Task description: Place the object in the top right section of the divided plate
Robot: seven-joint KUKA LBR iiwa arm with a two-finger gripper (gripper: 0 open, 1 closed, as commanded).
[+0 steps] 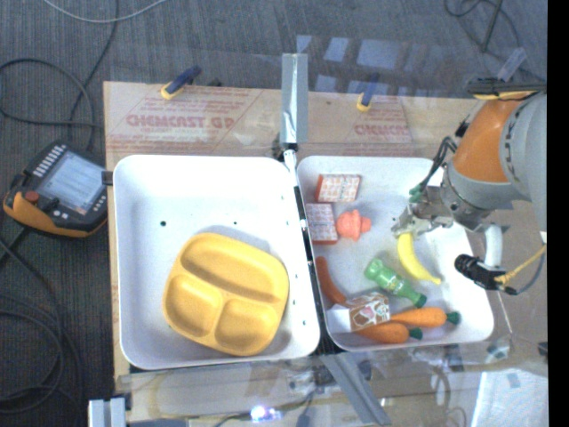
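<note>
Banana [416, 259] | long axis upper-left to lower-right | beneath jaws [414, 224]

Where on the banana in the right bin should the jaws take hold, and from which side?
Probably at the middle of the banana, coming straight down from above. It lies flat on the floor of the right bin, curved, running from upper left to lower right. Closing across its narrow width suits that pose. The green bottle sits close on its left, so room is tight there.

Even, moderately bright overhead illumination.
White bins [133, 238] appear slightly washed out; soft short shadows; mild overall softness; glare on clear sheeting [267, 114].
</note>
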